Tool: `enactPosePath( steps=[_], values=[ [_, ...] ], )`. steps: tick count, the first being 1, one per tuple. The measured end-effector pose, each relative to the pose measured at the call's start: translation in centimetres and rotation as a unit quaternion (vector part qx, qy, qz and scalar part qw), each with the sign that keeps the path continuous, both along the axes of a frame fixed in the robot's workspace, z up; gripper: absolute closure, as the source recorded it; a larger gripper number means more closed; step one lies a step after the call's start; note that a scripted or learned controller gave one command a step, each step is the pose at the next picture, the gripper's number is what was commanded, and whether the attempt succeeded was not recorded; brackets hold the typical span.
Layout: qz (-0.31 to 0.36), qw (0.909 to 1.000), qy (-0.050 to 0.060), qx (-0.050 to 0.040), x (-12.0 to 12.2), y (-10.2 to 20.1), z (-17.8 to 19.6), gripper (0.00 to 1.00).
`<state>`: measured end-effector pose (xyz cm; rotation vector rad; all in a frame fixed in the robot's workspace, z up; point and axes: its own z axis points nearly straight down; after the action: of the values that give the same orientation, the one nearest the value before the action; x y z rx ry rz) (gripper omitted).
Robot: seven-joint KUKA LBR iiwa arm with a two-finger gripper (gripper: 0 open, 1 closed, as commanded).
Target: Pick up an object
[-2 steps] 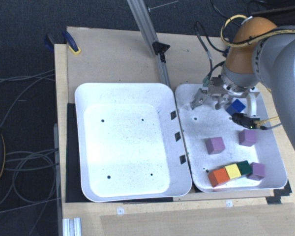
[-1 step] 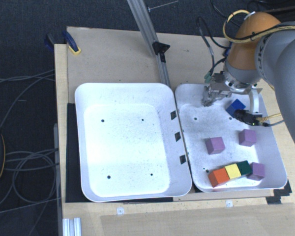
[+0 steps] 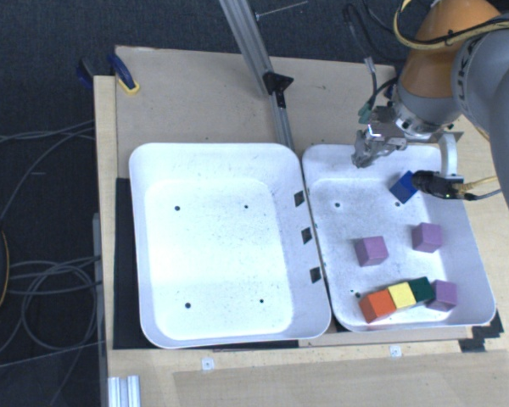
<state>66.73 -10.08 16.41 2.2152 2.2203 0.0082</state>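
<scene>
My gripper [image 3: 366,153] hangs over the far edge of the right bin [image 3: 339,227], up and to the left of a blue block [image 3: 402,186] that lies near the bin's back right. Nothing shows in its grasp. Lower in the bin lie three purple cubes: one in the middle [image 3: 371,250], one to the right [image 3: 427,236], and one at the front right corner [image 3: 445,294]. A row of orange, yellow and green blocks [image 3: 396,298] sits along the front wall.
The left bin [image 3: 140,227] adjoins the right one, with black clips [image 3: 305,234] along the shared rim. A metal pole [image 3: 254,45] slants across the bench behind the bins. Cables trail beside the blue block at the right rim.
</scene>
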Motion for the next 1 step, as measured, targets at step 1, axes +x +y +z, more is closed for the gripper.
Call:
enactPosePath(
  steps=[1],
  values=[
    [0.0,1.0,0.0,-0.0001,0.17,0.04,4.14,1.0]
  ],
)
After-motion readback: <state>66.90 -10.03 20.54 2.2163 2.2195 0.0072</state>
